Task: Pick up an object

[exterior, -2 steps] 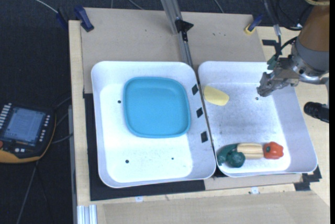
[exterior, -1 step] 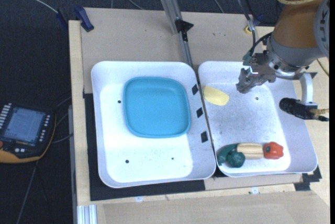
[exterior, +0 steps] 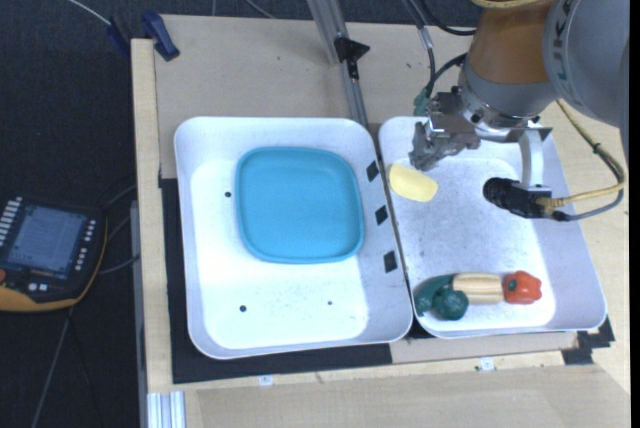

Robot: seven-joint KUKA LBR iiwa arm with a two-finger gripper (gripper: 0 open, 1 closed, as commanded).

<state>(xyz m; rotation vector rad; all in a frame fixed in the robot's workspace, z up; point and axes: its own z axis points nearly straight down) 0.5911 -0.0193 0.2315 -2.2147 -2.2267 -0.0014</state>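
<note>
In the camera view, the arm is reaching in from the upper right of the frame, its gripper hanging over the upper left corner of the right bin. How far the gripper is parted cannot be told, and nothing is showing in its grasp. Just below and left of it, a pale yellow, rounded, smooth lump is lying on the bin floor near the left wall. Along the lower edge of that bin, a green object, a tan block and a red object are sitting in a row. A blue tray is resting in the left bin.
</note>
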